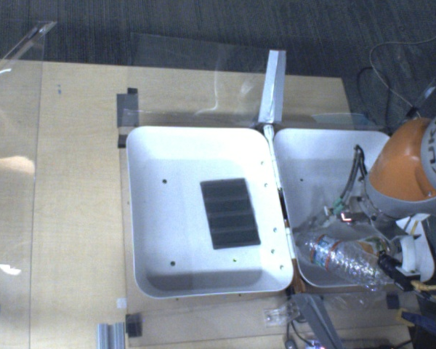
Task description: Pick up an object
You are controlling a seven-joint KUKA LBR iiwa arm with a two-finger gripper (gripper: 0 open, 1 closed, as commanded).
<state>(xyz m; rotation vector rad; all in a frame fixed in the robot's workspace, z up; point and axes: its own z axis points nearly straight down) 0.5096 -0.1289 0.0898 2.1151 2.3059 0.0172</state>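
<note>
Camera view: wooden bench [65, 217], dark carpet [167, 9].

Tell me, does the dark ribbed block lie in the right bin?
No, the dark ribbed block lies flat in the left bin, while the right bin holds a clear plastic bottle.

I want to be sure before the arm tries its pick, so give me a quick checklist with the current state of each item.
1. Object within reach: a clear plastic bottle lies on its side in the right bin. Ok.
2. Pincer placed over the target: it sits above the bottle's upper edge, in the same bin. Ok.
3. Pincer opening: too blurred and tangled with cables to read. Cannot tell.
4. Bottle between the fingers: not visible. Cannot tell.
5. Room around the bottle: it lies close to the bin's near wall. Not ok, tight.
6. Left bin: a dark ribbed block lies flat in the middle, apart from the arm. Ok.
</note>
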